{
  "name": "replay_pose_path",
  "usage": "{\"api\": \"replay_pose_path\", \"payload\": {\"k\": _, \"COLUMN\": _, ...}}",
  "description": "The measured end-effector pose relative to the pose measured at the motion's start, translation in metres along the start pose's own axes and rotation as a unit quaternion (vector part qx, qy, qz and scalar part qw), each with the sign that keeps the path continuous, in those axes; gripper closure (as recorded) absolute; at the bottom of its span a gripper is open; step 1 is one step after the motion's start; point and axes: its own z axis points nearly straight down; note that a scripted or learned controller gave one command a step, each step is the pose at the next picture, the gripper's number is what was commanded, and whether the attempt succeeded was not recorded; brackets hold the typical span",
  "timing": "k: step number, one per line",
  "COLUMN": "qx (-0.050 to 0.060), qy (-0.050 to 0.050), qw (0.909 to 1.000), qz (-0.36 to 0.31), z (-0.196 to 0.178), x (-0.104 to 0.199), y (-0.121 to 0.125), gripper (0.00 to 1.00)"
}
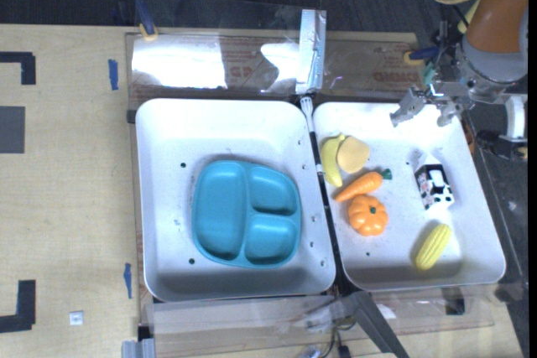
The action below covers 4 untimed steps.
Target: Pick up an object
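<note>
Counter (67, 180): wooden top, two white bins side by side, black markings at left edge.
Left bin (159, 138): blue tray (246, 212) lying flat near middle, three compartments, nothing in them.
Right bin (478, 180): six items, all resting on floor of bin.
Banana (331, 162): near left wall, touching pale yellow fruit (353, 153) beside it.
Carrot (361, 184): just below fruit, tilted, green end toward right.
Pumpkin (368, 215): orange, directly below carrot, touching or nearly so.
Corn (432, 245): lower right of bin, tilted, apart from other items.
Cow toy (434, 186): black and white, right of middle, apart from carrot and corn.
Arm (495, 29): grey with orange band, entering at upper right, cables looped above.
End effector (428, 109): at bin's upper right corner, above rim, well apart from every item; two metal fingers (404, 111) spread, released, nothing between them.
Clear panel (226, 46): behind left bin, glare on surface.
</note>
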Motion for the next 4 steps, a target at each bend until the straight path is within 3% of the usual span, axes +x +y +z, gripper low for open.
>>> {"api": "replay_pose_path", "payload": {"k": 1, "qx": 0.001, "qy": 0.003, "qw": 0.9985, "qz": -0.056, "z": 0.078, "x": -0.060, "y": -0.049, "gripper": 0.00}}
{"api": "replay_pose_path", "payload": {"k": 2, "qx": -0.006, "qy": 0.006, "qw": 0.9980, "qz": -0.063, "z": 0.109, "x": -0.053, "y": -0.061, "gripper": 0.00}}
{"api": "replay_pose_path", "payload": {"k": 3, "qx": -0.005, "qy": -0.002, "qw": 0.9999, "qz": -0.009, "z": 0.018, "x": -0.065, "y": -0.054, "gripper": 0.00}}
{"api": "replay_pose_path", "payload": {"k": 4, "qx": -0.005, "qy": 0.005, "qw": 0.9988, "qz": -0.048, "z": 0.100, "x": -0.054, "y": -0.062, "gripper": 0.00}}
